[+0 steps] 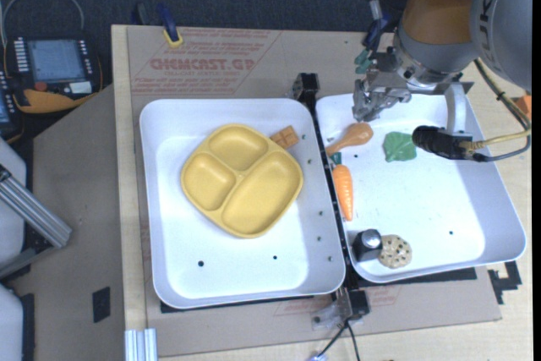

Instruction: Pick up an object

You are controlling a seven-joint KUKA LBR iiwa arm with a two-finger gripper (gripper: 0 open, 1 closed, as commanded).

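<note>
The gripper (369,110) hangs just above the drumstick (351,136); whether its jaws are wide or narrow I cannot tell. The drumstick looks like light, stiff, smooth plastic, likely slippery; best pinched across its thick rounded end.

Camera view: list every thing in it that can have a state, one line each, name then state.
tool: low over the right bin's far left corner, nothing seen held.
drumstick: lying flat just below the tool.
carrot: lying along the right bin's left wall.
green piece: lying flat in the right bin.
cookie: lying flat beside a black and silver cylinder.
yellow plate: right way up in the left bin, compartments bare.
</note>
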